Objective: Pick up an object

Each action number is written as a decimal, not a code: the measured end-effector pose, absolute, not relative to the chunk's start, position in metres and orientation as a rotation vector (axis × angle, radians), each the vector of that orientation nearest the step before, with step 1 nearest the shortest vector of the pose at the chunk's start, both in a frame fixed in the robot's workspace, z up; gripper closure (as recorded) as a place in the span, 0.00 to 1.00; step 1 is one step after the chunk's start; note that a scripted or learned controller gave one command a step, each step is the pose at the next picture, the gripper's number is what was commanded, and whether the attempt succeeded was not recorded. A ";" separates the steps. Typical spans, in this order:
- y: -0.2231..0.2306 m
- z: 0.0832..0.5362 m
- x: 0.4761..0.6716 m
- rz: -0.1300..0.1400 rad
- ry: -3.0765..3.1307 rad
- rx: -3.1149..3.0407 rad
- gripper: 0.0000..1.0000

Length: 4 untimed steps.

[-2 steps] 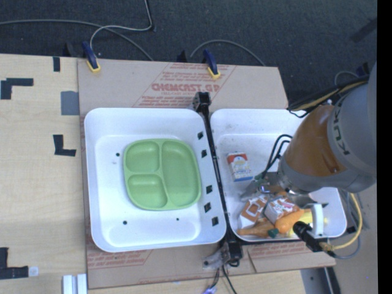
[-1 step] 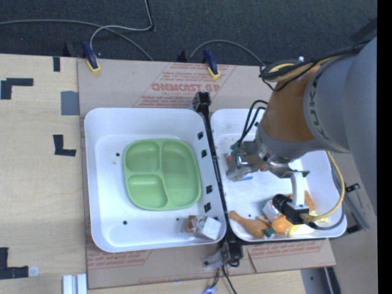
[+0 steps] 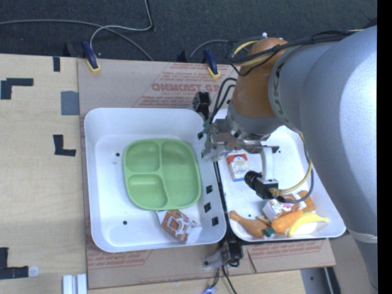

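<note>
Claw (image 3: 236, 141), perhaps touching it, hangs over small red-and-white packet (image 3: 237, 166)

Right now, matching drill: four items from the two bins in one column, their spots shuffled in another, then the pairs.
Items:
1. green divided plate
2. brown-and-white packet
3. small red-and-white carton
4. banana

Places:
A. right bin, upper middle, just below the arm's wrist
B. left bin, centre
C. right bin, near right corner
D. left bin, near edge, just below the plate

Pairs: 1-B, 2-D, 3-A, 4-C
</note>
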<state>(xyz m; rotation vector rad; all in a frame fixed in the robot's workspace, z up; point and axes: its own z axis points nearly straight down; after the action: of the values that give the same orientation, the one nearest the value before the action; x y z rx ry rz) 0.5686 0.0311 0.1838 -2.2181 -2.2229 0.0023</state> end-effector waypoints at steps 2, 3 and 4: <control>-0.002 0.287 0.575 0.001 -2.222 -2.223 1.00; -0.066 0.235 0.581 0.005 -2.220 -2.222 1.00; -0.065 0.235 0.581 0.004 -2.221 -2.221 0.00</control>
<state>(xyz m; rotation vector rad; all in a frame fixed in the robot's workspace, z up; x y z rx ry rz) 0.5810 -0.0652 0.2355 -2.2211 -2.2214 0.0035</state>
